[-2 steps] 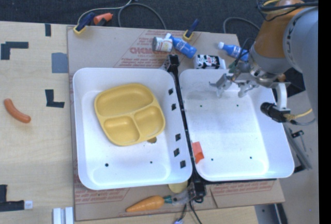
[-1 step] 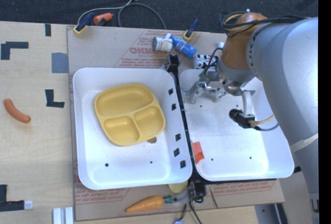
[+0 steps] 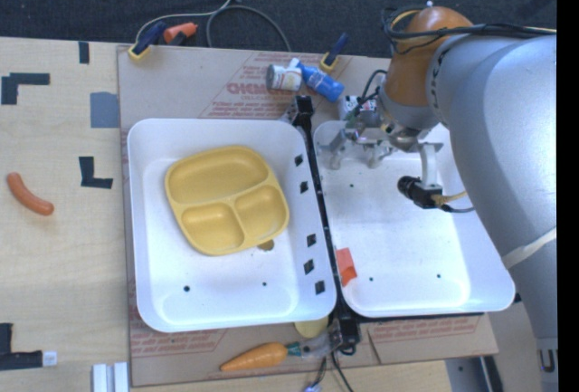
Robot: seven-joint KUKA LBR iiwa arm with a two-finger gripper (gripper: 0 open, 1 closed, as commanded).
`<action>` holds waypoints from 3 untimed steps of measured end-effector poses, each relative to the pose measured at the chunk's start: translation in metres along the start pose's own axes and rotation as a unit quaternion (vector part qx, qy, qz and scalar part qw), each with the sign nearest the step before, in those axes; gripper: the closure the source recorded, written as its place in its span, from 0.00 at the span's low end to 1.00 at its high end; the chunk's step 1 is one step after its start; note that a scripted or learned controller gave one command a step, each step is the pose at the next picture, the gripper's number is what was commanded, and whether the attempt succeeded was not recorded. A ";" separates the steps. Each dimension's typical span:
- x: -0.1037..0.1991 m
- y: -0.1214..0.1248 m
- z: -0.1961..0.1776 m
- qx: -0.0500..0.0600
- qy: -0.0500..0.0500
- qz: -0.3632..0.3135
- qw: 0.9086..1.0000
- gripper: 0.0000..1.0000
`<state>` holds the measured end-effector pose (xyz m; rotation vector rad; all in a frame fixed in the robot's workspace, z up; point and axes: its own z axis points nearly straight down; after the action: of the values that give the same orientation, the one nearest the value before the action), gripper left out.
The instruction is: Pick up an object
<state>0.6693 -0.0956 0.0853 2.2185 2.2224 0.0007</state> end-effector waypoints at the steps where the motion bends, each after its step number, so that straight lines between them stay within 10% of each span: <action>1: 0.000 0.000 -0.011 -0.001 -0.001 0.000 1.000 1.00; 2: 0.101 -0.047 -0.105 -0.002 0.003 -0.004 1.000 1.00; 3: 0.041 -0.047 -0.099 0.001 0.000 0.002 1.000 1.00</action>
<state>0.6217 -0.0548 0.1840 2.2246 2.2183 -0.0033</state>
